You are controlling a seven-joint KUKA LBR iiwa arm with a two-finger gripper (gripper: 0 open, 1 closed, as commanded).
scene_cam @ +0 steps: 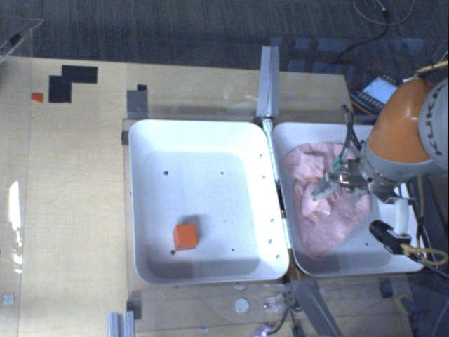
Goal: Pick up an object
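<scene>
Bench front: metal clamp fittings (280, 306) sit at the near edge between the bins, nearer the camera than my gripper.
Gripper: my gripper (335, 183) is over the right bin (365, 258), down on the crumpled pink cloth (323, 202); whether it has closed on anything I cannot tell.
Pink cloth: directly beneath and around my gripper, filling most of the bin floor.
Orange block (186, 236): well away to my gripper's far side, alone in the left bin (151, 188).
Obstruction: the bins' adjoining rims lie between.
Writing: part of "KUKA" on my arm (407, 128).
</scene>
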